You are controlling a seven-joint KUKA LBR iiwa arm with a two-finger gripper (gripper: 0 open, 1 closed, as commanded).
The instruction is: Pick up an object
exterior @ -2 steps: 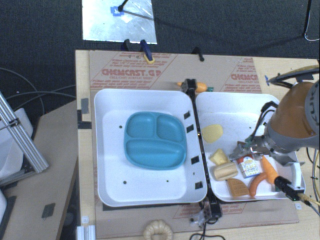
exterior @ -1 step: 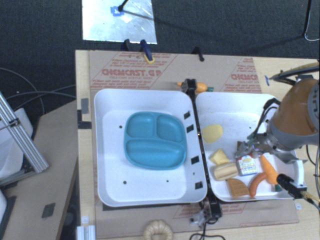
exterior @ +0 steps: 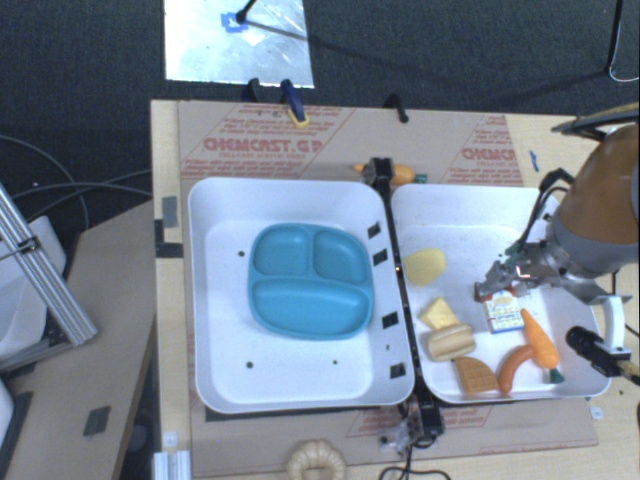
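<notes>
My gripper (exterior: pixel 497 286) hangs low in the right bin (exterior: pixel 470 223), near its middle right. It is just above the upper edge of a small white and red box (exterior: pixel 504 315) lying on the bin floor. A carrot (exterior: pixel 541 340) lies right of the box, and an orange sausage (exterior: pixel 511 365) curves below it. To the left sit a pale yellow rounded piece (exterior: pixel 424 265), a yellow wedge (exterior: pixel 438 314), a bread roll (exterior: pixel 451 343) and a brown toast slice (exterior: pixel 477 375). I see nothing lifted off the floor.
The left bin (exterior: pixel 215 268) holds a blue divided plate (exterior: pixel 310 279). A black divider strip (exterior: pixel 392 288) runs between the bins. The arm's grey and orange body (exterior: pixel 600 218) covers the right bin's far right corner.
</notes>
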